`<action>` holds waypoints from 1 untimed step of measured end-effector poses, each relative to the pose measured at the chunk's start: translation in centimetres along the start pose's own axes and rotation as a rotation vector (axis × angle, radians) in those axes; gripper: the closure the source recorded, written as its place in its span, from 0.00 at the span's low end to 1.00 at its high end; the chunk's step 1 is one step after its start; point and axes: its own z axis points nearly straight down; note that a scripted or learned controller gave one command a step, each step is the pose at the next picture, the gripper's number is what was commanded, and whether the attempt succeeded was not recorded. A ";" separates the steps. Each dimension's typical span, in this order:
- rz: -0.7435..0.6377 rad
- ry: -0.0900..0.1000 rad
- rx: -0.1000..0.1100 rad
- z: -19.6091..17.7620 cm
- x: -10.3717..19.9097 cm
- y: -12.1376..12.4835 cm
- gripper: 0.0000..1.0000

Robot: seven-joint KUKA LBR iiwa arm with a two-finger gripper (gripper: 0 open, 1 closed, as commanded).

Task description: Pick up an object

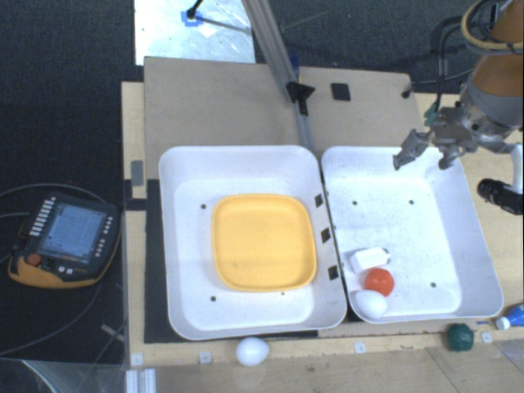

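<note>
**Gripper open over right bin's far edge, nothing held**

Gripper (427, 152) spread wide, two dark fingers (407, 153) splayed apart, nothing between them. Hangs over the far right part of the right bin (458, 219), near its back rim. Well apart from every loose item. Grey arm (491, 97) with orange band enters from the right.

Candidates for picking, all crowded into the right bin's near left corner: orange ball (378, 282), touching or just overlapping a white block (369, 259) behind it and a white egg (371, 304) in front of it. Egg sits against the bin's near wall. Cannot tell whether the three press together or merely overlap from this angle.

Left bin (184, 219) beside the right one, rims touching along the middle. Holds a yellow plate (264, 241), square with rounded corners, lying flat near the centre.

Outside the bins, on the bench's near edge: second egg (252, 351) below the left bin, green ball (459, 337) below the right bin's near right corner.

Off the bench to the left, on dark floor: pendant (64, 237) with lit screen and cable.
</note>
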 end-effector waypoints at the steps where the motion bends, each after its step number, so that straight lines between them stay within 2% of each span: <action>1: 0.001 0.001 0.005 6.2 0.1 -0.3 0.00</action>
